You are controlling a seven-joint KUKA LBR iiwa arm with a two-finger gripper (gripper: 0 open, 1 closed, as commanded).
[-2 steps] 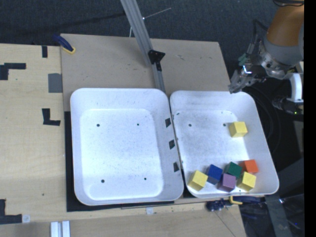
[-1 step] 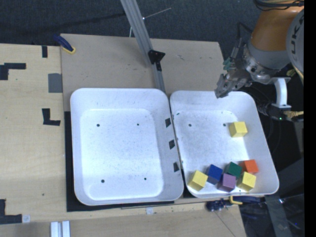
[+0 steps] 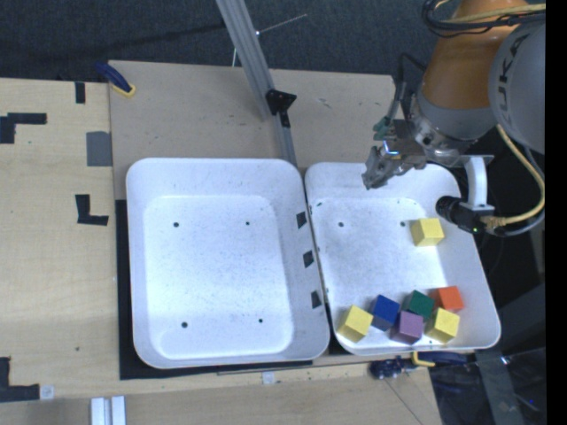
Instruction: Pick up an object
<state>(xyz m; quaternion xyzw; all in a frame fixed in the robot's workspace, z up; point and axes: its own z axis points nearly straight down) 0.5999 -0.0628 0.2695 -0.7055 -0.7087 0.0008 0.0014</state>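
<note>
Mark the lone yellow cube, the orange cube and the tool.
lone yellow cube (image 3: 427, 231), camera view, top face.
orange cube (image 3: 450, 298), camera view, top face.
tool (image 3: 376, 178), camera view, between its fingertips.

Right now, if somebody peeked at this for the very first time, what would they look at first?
Probably the big grey arm with its orange band coming in at the top right, its hand hanging over the far edge of the right bin. Next, the bright little cubes bunched in that bin's near corner: yellow, blue, purple, green, orange, plus one yellow cube sitting apart.
</note>
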